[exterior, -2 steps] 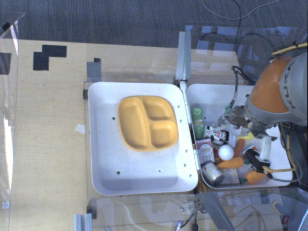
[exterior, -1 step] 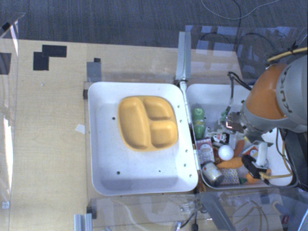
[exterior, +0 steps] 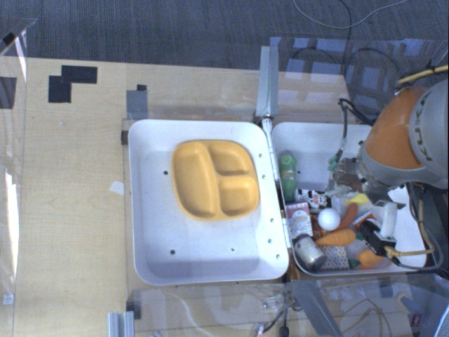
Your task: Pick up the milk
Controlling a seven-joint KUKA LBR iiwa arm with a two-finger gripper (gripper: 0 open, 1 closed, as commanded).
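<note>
The milk (exterior: pixel 313 199) looks like a small carton with black and white patches, lying in the right bin (exterior: pixel 309 140) near its left-middle. My gripper (exterior: pixel 353 190) hangs low over the right bin, just right of the milk, under the orange-banded wrist (exterior: pixel 393 137). The wrist hides much of the gripper. I see nothing clearly held in it.
Crowded around the milk are a green bottle (exterior: pixel 287 167), a white ball (exterior: pixel 328 220), a red-labelled white pack (exterior: pixel 300 223), a metal can (exterior: pixel 309 251) and orange carrot-like pieces (exterior: pixel 337 237). The left bin (exterior: pixel 151 244) holds a yellow divided tray (exterior: pixel 214 177).
</note>
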